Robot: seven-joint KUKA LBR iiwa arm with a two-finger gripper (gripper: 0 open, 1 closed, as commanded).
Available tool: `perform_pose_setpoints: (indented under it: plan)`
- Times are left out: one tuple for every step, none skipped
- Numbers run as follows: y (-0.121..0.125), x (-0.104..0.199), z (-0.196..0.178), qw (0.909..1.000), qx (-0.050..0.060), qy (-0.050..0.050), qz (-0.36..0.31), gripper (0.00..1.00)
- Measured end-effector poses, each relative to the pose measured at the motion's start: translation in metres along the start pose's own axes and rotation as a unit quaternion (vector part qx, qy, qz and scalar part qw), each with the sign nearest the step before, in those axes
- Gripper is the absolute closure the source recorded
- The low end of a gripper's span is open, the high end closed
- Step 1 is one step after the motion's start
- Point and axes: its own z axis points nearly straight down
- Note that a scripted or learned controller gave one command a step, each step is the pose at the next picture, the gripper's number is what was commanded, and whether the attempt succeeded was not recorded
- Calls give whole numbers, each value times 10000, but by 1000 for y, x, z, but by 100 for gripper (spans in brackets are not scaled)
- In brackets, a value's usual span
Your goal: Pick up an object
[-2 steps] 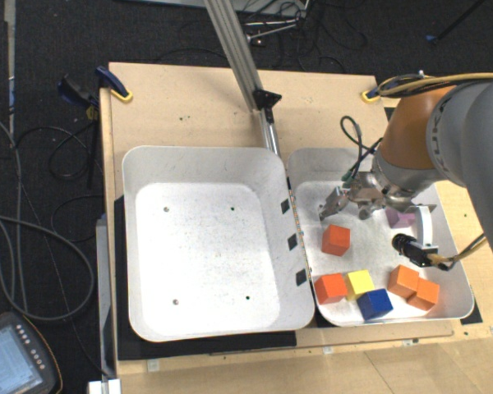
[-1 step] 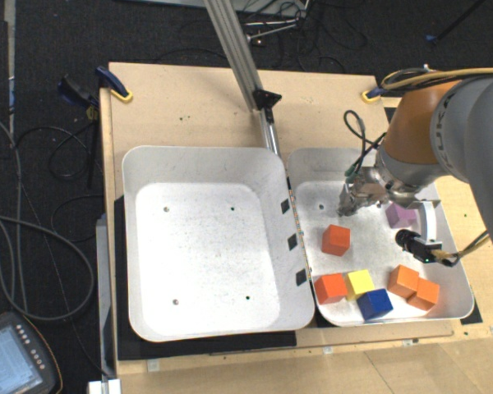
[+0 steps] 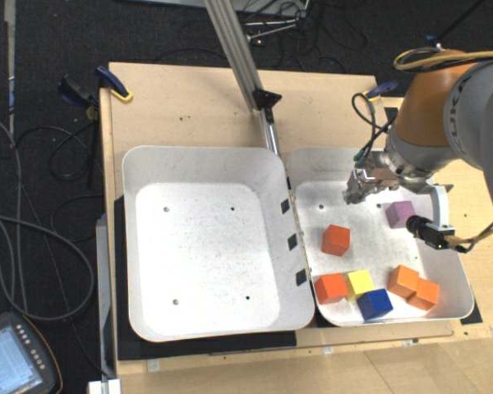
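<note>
Orange is the colour of the cube (image 3: 336,240) that we judge the likeliest target: it sits alone on the floor of the right bin (image 3: 312,195), with bare white plastic on every side. Our gripper (image 3: 360,189) hangs over the bin's far part, and the cube lies from it toward the near rim and slightly toward the left bin (image 3: 140,220), near but apart. We cannot tell whether the gripper is parted or closed, since the wrist hides it from above, and we see nothing held beneath it.

A purple block (image 3: 400,213) lies on the other side of the gripper, toward the arm's base, about as close. Along the near rim the rest crowd together: another orange cube (image 3: 331,287), a yellow cube (image 3: 361,281) and a blue cube (image 3: 375,304) touching or nearly so, and two orange blocks (image 3: 415,286) in the corner.

The lone cube shows no long axis, so in our judgement the approach turns on a short travel toward the near rim before descending.
</note>
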Motion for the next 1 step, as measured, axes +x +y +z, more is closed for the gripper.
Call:
perform_pose_setpoints:
  plan:
    - [3,1,-64,10000,-17,-6,-5,100]
